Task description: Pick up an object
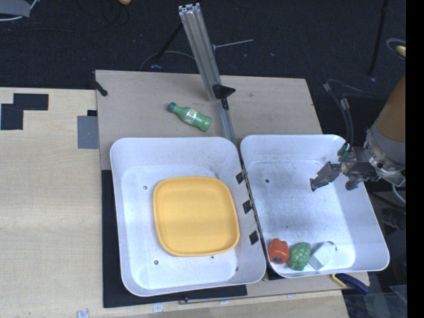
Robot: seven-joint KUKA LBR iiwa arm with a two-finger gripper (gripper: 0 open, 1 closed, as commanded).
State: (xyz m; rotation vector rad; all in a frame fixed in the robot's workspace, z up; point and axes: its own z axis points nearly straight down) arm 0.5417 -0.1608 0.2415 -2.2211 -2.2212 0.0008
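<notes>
**Arm over the right bin, three small items in its lower corner**

You see the gripper (338,175) at the right of the frame, hanging over the upper right part of the right bin (291,151). Its dark fingers (323,177) point toward the left, and nothing sits between them. Whether they are spread wide or drawn narrow you cannot tell from this angle; the shapes are too small and dark.

Look to the lower middle of the frame, in the near corner of the right bin. There a red object (278,250) lies against the bin's left wall. Just beside it, touching or nearly so, is a green object (299,256). A small white and grey object (322,255) sits next, to the right of the green one. All three are well apart from the gripper.

The left bin (129,158) holds a yellow plate (195,215), square with rounded corners, lying flat in the middle.

Above the bins, on the table (278,105), a green bottle (190,116) lies on its side. A metal post (202,45) rises at a slant in the upper middle of the frame.
</notes>
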